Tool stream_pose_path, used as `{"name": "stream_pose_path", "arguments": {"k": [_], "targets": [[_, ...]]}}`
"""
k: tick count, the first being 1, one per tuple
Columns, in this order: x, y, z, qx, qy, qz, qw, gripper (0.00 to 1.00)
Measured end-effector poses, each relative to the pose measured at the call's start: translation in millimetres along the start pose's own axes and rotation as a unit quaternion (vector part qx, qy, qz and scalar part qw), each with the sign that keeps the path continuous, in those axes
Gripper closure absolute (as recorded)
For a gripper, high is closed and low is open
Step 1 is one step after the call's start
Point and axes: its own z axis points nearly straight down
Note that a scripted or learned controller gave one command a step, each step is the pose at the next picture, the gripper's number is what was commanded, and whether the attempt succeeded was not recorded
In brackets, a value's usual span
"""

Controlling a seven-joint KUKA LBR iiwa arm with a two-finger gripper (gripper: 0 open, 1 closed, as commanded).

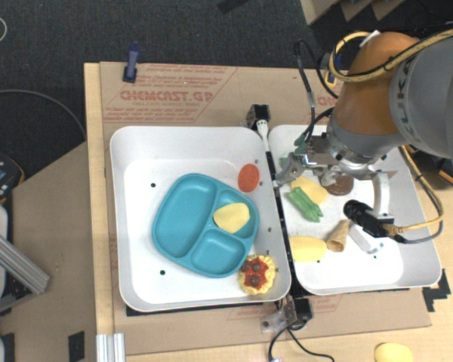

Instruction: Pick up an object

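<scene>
My gripper [296,164] hangs low over the back left of the right bin [408,274], under the orange band of the arm. Just in front of it lies a green pea pod [306,203], resting against a pale yellow piece [312,188]. A brown round thing [338,184] sits right beside the wrist. Nearer the front are a yellow lemon-like piece [308,249] and a tan cone [338,236]. Nothing shows between the gripper and the bin floor that I could call held.
The left bin [136,164] holds a blue divided plate [183,225] with a yellow piece [231,217] on it, an orange-red ball [248,177] behind it, and a red-and-yellow toy [257,272] at the front. The shared bin wall [278,217] runs close to the gripper's left.
</scene>
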Motion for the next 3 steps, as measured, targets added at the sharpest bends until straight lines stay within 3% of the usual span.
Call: {"name": "stream_pose_path", "arguments": {"k": [1,2,3], "targets": [[5,-26,-262,-0.009,0.001,-0.001,1.0000,0.00],[68,-69,-170,0.007,0.001,-0.002,1.0000,0.00],[115,-90,-88,0.007,0.001,-0.002,1.0000,0.00]]}}
